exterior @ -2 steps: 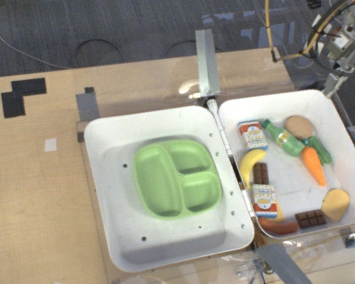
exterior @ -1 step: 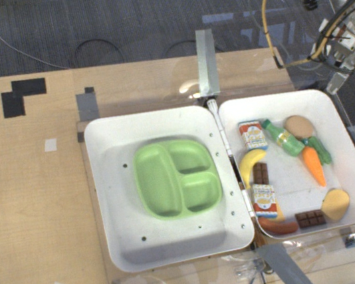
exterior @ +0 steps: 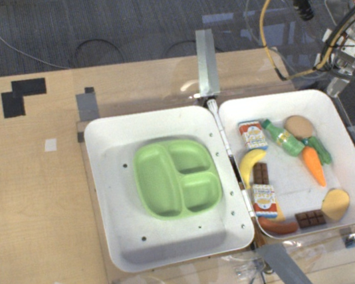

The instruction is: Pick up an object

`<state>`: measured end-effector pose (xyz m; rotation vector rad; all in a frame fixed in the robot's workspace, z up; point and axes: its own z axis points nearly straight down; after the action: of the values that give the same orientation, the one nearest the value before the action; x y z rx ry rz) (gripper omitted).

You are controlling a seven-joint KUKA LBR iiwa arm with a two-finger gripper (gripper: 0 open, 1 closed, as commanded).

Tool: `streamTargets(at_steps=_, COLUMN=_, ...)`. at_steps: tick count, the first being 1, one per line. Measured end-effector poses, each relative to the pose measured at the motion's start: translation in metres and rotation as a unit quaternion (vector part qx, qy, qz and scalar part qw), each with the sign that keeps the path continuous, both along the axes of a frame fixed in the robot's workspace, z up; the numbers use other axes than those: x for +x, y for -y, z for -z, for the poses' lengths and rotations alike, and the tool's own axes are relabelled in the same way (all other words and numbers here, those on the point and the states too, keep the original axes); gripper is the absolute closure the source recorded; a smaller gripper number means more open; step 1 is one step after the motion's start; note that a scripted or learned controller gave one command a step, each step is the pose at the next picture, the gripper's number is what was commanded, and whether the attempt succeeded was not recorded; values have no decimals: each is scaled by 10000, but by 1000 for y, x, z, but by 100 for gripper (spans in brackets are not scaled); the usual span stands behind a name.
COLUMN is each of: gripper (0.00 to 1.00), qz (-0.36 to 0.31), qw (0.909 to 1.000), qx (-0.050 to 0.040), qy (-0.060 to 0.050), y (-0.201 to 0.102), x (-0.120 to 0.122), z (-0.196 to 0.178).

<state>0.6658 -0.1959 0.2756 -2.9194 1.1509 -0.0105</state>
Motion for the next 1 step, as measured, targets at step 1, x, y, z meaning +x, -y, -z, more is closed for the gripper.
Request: streamTargets(at_steps=1, gripper=100, qz=-1292, qw=9916, qx=-11, qy=0, y=4, x=5, z=-2)
